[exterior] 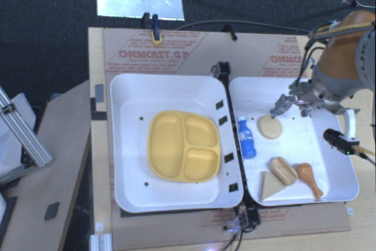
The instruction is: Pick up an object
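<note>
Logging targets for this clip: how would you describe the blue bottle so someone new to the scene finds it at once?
Look at the right-hand white bin of the two side by side. Along its left wall, next to the divider between the bins, lies a small blue bottle with a white cap. It is the only blue thing there; its neighbours, the round cookie, bread roll and drumstick, are all tan or brown.

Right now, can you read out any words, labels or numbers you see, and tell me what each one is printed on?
"CHEMCAST GP": red print on the brown sheet under the bins, left side.
Red print at that sheet's right end: too blurred to read.
Blue bottle in the right bin: its label is too small to read.
</note>
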Robot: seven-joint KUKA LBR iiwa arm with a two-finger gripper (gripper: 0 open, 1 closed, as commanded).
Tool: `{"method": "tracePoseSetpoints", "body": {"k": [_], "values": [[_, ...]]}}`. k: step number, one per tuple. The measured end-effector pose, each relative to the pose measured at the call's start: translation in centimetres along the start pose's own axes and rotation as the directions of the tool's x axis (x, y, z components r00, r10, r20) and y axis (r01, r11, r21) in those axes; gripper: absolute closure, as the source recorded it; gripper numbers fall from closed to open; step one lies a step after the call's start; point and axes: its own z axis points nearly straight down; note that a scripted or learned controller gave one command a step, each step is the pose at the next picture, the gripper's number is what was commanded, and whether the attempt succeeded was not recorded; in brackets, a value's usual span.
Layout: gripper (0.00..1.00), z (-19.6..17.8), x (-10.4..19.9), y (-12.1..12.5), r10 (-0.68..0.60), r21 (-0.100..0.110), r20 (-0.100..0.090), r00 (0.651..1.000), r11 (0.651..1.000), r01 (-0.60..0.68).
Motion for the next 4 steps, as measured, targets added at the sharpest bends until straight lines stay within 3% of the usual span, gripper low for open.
{"method": "tracePoseSetpoints", "body": {"k": [1,2,4], "values": [[0.0,4.4,0.3,-0.6,0.0,0.0,-0.001,1.0,1.0,0.0],[1.0,3.0,0.2,-0.4,-0.001,-0.006,0.001,1.0,1.0,0.001],[1.0,-9.2,0.1,-0.4,-0.003,-0.009,0.001,1.0,1.0,0.003]]}}
